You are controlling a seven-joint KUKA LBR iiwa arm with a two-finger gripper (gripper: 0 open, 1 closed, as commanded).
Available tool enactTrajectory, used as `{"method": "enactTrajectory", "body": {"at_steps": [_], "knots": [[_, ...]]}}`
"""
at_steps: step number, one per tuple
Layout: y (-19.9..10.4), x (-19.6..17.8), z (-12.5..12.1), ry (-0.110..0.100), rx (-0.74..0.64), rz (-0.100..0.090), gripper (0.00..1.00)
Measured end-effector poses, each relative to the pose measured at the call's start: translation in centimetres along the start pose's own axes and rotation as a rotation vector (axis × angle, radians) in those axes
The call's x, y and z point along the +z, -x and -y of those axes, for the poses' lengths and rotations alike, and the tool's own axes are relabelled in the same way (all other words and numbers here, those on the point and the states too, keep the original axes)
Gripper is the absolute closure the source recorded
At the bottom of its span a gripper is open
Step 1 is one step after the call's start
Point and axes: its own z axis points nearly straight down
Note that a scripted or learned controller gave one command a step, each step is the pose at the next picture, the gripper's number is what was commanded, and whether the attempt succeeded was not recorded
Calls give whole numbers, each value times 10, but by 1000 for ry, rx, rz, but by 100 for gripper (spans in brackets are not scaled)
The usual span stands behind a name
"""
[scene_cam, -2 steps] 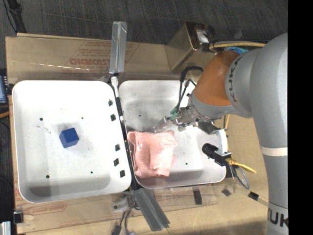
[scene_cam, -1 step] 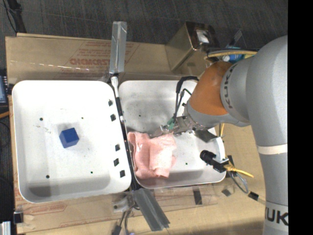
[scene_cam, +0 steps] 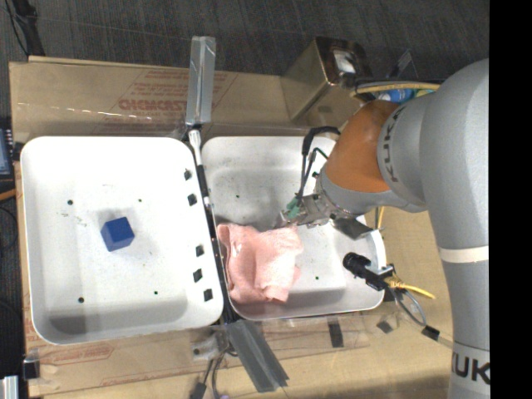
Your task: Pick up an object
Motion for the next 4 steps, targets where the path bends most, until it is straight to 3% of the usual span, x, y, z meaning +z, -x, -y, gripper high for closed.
{"method": "enactTrajectory", "body": {"at_steps": [1, 2, 3, 4], "knots": [[-41, -120, -11, 5, -63, 3, 100], [-41, -120, -11, 4, -63, 2, 0], [-22, -78, 10, 2, -155, 2, 0], [-2, 7, 14, 7, -175, 2, 0]]}}
